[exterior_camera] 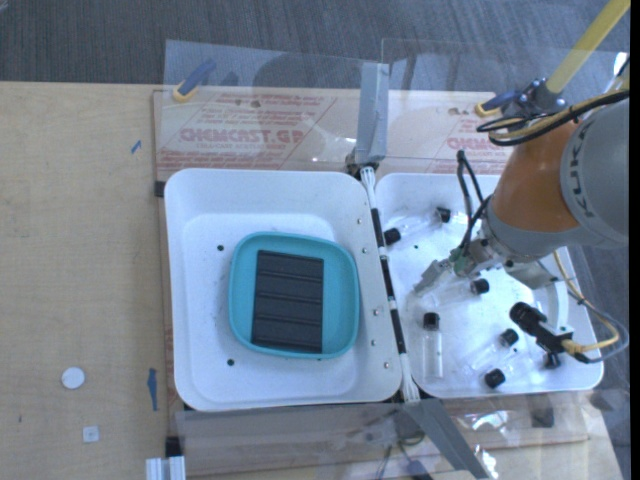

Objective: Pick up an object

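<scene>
Wooden bench (pixel 70 218) at far left, a small white disc (pixel 73 377) lying on it at about 8 o'clock of the view; left bin (pixel 190 268) next, holding a teal tray (pixel 240 308) with a dark ribbed black pad (pixel 289 300) on it, tray sits roughly centre of that bin, slightly toward 5 o'clock; clear plastic sheet with red lettering (pixel 240 133) lies behind both bins at 12 o'clock; grey divider post (pixel 372 113) stands upright at the seam between the bins.

Right bin (pixel 420 193) holds several small clear vials with black caps, scattered; one vial (pixel 432 343) lies near the bin's 7 o'clock, cap toward 12; another vial (pixel 410 228) at 10 o'clock; a loose black cap (pixel 494 378) at 5 o'clock.

Arm (pixel 560 188) comes in from 2 o'clock, orange band over the bin's upper right; gripper (pixel 450 266) sits low near the bin's centre, just beside the vials; cannot tell how it is set, nor whether anything is caught in it; black cable (pixel 465 183) loops down to the wrist.
</scene>
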`<state>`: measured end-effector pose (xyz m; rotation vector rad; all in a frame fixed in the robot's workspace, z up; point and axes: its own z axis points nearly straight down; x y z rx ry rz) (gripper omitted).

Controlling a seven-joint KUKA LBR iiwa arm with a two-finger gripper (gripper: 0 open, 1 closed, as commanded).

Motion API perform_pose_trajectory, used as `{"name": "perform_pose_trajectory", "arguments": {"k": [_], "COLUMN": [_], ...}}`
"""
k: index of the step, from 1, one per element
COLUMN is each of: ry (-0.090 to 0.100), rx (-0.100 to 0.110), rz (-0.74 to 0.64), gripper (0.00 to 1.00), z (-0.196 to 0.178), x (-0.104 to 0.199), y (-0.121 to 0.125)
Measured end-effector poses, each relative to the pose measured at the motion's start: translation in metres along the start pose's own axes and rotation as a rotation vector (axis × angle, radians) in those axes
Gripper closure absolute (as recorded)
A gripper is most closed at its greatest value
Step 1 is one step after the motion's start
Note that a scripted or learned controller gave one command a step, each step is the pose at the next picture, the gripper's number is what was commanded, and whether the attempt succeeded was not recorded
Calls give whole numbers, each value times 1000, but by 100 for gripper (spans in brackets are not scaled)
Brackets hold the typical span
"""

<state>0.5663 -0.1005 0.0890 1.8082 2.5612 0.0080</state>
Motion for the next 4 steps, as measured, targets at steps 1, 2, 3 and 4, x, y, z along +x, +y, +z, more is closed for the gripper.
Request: {"name": "perform_pose_trajectory", "arguments": {"k": [1, 2, 3, 4], "ry": [18, 3, -3, 1], "rx": [39, 23, 2, 3], "rz": [-83, -86, -213, -380], "gripper": [0, 100, 100, 100], "z": [1, -11, -38, -18], "x": [-31, -33, -44, -63], "y": [69, 73, 93, 86]}}
